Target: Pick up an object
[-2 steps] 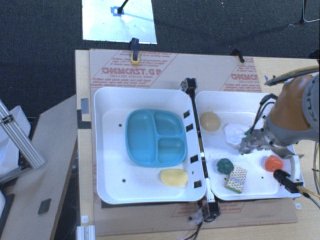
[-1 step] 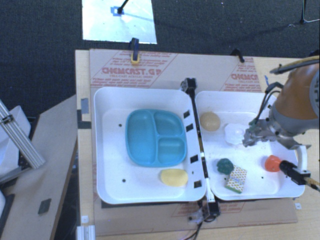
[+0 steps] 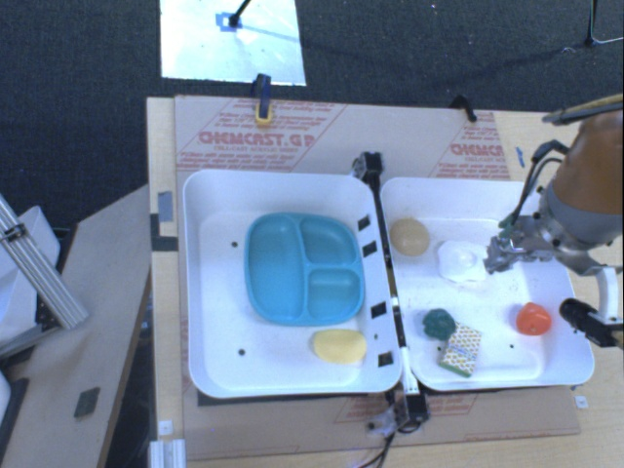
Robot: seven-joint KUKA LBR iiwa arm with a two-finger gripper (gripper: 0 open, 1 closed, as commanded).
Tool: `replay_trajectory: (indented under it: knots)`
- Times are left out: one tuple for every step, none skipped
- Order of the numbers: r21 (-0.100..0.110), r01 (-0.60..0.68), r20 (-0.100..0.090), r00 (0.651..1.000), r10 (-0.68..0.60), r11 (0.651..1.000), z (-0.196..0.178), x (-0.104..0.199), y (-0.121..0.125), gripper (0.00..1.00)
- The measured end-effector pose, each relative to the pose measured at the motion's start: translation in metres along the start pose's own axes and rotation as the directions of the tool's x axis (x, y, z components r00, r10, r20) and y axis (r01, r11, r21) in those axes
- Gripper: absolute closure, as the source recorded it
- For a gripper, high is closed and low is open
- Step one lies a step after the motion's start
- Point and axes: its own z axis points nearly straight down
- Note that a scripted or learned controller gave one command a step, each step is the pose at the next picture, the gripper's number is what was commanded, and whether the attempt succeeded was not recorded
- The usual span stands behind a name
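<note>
Here, the gripper (image 3: 499,257) is seen low in the right bin (image 3: 561,373), just beside a white object (image 3: 458,260); its grip state cannot be told. A blue tray (image 3: 302,267) is held in the left bin (image 3: 219,359).

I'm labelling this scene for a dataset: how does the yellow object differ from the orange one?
The yellow object lies in the left bin, just below the blue divided plate; the orange object lies in the right bin, near its right wall. The yellow object is an elongated, pale oval; the orange object is rounder, smaller and more vivid. Both lie loose on a white bin floor, apart from the gripper.
</note>
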Motion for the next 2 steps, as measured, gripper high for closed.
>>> replay_trajectory:
  knots:
    - [-0.002,0.0,0.0,1.0,0.0,1.0,-0.044,0.0,0.0,1.0]
    - [0.001,0.005,-0.002,1.0,-0.005,1.0,-0.05,0.05,0.005,1.0]
